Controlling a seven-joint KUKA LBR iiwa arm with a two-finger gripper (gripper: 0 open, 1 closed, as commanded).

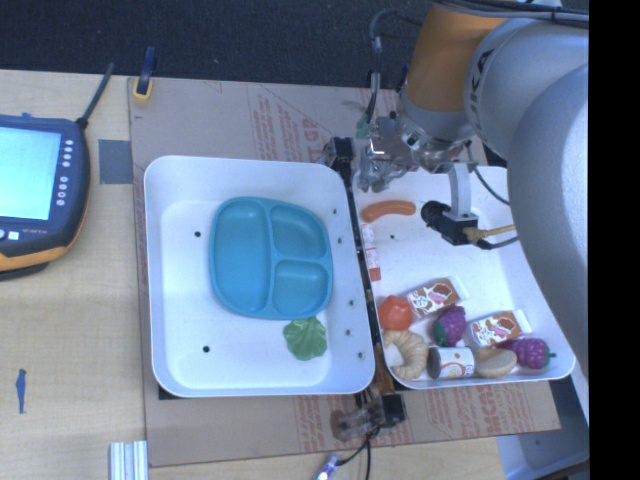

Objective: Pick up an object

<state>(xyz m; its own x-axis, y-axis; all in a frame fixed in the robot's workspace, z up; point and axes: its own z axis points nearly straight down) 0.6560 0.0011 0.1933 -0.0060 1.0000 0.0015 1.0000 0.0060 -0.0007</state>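
Lying loose, slim orange sausage

arm: grey, w/ orange band above wrist
left bin: white
right bin: white
tray: light blue, 3 compartments
lettuce: green
sausage: orange-red
tomato: red-orange
grapes: purple; 2nd bunch purple too
cartons: white w/ red-brown print
can: white, red label
croissant: tan
desk: pale wood
cardboard: brown, red print seen
pendant: black/orange, pale screen
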